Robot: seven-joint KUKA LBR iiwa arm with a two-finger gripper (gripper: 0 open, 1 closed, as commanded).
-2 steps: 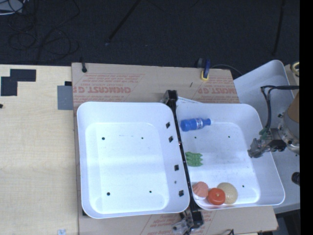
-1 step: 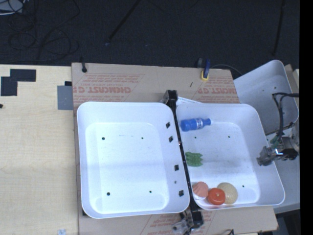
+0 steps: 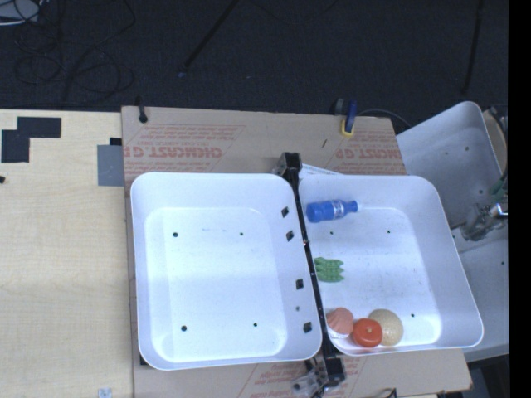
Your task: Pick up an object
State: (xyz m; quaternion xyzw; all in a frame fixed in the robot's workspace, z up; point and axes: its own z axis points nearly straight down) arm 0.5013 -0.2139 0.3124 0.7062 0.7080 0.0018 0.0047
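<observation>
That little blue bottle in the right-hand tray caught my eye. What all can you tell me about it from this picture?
The blue bottle is small and looks like translucent blue plastic, with a paler cap or neck at its right end. It lies on its side, pointing roughly left to right and tilted slightly upward toward the cap. It rests near the top left corner of the right bin, close to the black divider between the bins. Nothing else touches it; the green object lies apart from it, nearer the camera. Any label is too small to tell.

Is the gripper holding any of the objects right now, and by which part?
Nothing held: blue bottle, green piece and the round items lie loose in the right bin.
</observation>
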